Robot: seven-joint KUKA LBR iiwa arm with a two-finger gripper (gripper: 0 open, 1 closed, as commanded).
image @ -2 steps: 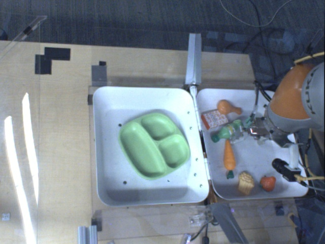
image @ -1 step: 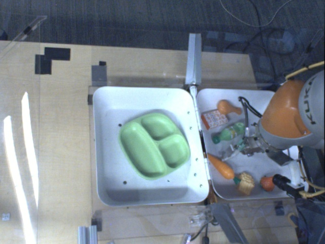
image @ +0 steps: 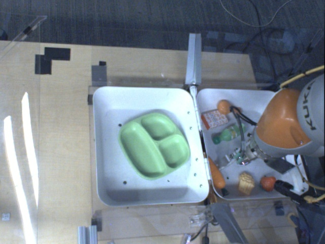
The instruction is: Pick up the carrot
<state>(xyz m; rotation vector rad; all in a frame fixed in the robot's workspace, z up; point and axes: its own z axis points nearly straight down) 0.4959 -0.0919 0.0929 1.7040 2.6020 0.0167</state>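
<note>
Carrot [image: 217, 174] at right bin's [image: 264, 96] near-left edge; "KU" on arm [image: 284, 121]; end effector [image: 242, 156] state unclear.

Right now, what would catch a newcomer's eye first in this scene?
Probably the green divided plate, lying in the middle of the left bin. Next, the arm's orange band looming over the right bin, where small food items are scattered. The carrot lies along that bin's left wall, near the front corner.

A pale wooden bench [image: 56, 151] bears two white bins [image: 109, 187] side by side.
</note>
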